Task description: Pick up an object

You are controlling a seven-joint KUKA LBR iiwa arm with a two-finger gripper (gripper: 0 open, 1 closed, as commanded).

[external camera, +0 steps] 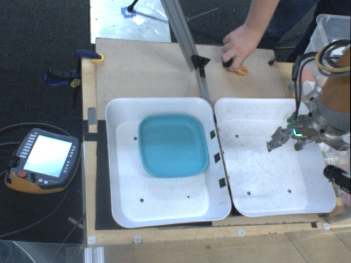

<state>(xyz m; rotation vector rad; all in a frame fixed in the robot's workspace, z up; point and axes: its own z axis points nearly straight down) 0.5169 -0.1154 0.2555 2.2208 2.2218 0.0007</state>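
Observation:
A teal square plate [173, 146] lies flat in the left white bin [126, 201], a little above its middle. My gripper [277, 139] hangs over the right white bin [274, 201], toward its right side, pointing left. A green light glows on the gripper's body. Nothing shows beneath or beside it on the bin floor. The plate sits well to the gripper's left, across the divide between the bins.
A person's hand [239, 44] rests on the bench behind the right bin, beside a small orange thing [241, 69]. A slanted metal pole [184, 32] meets the bench behind the bins. A teach pendant [43, 160] lies on the floor at left.

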